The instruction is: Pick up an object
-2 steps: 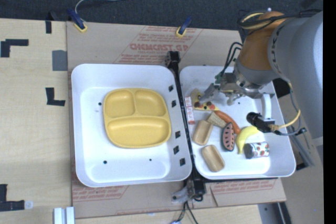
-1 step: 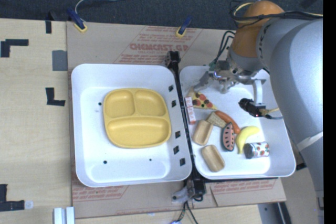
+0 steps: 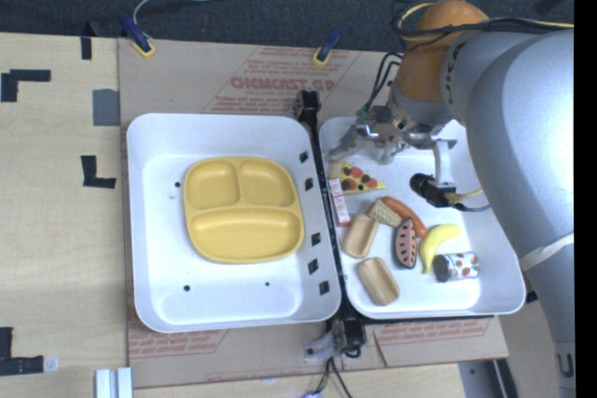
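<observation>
In the right bin's (image 3: 485,294) far left corner we see the gripper (image 3: 371,133) low over the floor; we cannot tell how its claw stands or whether it has anything. Just near of it lies a pizza slice (image 3: 359,179). Toward the near edge sit a sausage (image 3: 403,212), two bread rolls (image 3: 360,236) (image 3: 378,281), a watermelon slice (image 3: 406,244), a banana (image 3: 437,242) and a can (image 3: 456,267). The left bin (image 3: 149,200) holds a yellow tray (image 3: 244,208) mid-floor.

Red printed lettering, seemingly "CHEMCAST GP", stands on the brown cardboard sheet (image 3: 244,81) at twelve o'clock of the bins.
</observation>
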`<state>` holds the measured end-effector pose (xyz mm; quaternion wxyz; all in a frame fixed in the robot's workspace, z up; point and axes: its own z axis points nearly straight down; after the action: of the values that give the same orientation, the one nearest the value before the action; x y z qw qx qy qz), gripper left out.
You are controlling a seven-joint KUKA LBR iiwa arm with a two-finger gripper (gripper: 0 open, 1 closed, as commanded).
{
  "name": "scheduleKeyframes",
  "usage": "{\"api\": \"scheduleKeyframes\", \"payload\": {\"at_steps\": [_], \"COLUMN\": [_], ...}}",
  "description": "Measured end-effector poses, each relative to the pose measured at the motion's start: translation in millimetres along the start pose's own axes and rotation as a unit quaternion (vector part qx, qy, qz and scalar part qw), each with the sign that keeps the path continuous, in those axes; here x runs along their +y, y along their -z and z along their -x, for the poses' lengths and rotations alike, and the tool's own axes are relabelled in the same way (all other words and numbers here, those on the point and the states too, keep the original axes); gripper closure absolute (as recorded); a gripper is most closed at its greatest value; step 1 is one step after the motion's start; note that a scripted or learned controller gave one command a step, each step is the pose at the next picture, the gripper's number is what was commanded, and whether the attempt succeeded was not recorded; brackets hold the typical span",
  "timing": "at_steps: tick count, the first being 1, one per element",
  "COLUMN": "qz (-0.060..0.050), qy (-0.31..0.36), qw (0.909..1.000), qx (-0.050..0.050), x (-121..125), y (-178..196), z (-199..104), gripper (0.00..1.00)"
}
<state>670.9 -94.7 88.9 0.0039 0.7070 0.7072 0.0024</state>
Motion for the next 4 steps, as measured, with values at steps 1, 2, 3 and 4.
{"api": "scheduleKeyframes", "payload": {"at_steps": [1, 2, 3, 4], "qz": [0.001, 0.001, -0.004, -0.004], "qy": [0.001, 0.000, 0.001, 0.000], "qw": [1.0000, 1.0000, 1.0000, 1.0000], "qx": [0.002, 0.002, 0.001, 0.000], "x": [1, 1, -2, -12], "y": [11, 11, -3, -3], "z": [-2, -2, 7, 2], "gripper": [1.00, 0.00, 0.00, 0.00]}}
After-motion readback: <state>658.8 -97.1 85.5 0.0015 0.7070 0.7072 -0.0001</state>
